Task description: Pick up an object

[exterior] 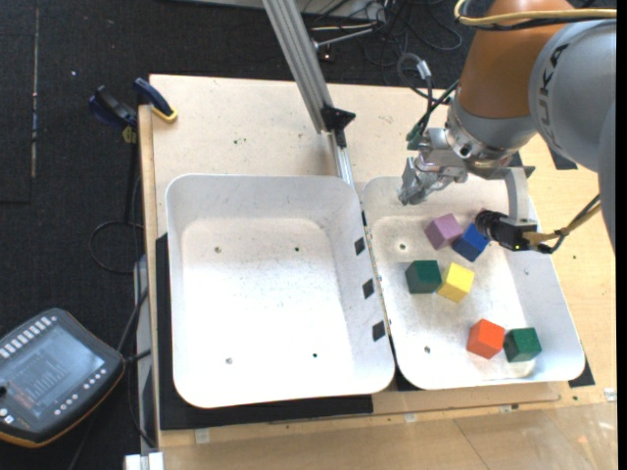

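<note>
The small purple cube point(444, 230) lies nearest me, at the far end of the right-hand white bin point(558, 346), touching a blue cube point(471, 243). My gripper point(414, 192) hangs above that bin's far edge, carrying nothing; whether it is spread or closed I cannot tell. I judge this the approach: next I must shift over the cube and descend.
</note>
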You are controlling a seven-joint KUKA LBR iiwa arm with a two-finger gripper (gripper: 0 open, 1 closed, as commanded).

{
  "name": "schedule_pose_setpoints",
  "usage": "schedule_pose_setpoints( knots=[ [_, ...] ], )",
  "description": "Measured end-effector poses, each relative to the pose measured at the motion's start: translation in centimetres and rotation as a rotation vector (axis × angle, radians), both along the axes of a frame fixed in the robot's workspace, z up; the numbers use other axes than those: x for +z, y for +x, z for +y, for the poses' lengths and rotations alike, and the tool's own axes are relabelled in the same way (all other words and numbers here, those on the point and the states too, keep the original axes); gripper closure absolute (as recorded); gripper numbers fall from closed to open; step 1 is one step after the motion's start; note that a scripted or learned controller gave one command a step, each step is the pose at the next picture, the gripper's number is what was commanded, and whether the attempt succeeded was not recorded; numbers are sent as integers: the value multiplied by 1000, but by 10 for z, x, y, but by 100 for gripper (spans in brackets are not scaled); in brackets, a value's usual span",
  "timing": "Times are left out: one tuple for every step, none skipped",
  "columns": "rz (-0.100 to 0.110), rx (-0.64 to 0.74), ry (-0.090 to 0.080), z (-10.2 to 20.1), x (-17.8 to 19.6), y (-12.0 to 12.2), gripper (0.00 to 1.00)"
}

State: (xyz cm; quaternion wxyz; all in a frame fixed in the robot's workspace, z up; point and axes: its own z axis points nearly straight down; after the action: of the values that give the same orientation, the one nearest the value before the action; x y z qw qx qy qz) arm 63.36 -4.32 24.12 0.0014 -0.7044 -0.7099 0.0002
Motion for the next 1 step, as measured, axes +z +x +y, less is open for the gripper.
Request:
schedule_pose_setpoints(
  knots=[
    [1, -1, 0, 48, -10, -17, 100]
  ],
)
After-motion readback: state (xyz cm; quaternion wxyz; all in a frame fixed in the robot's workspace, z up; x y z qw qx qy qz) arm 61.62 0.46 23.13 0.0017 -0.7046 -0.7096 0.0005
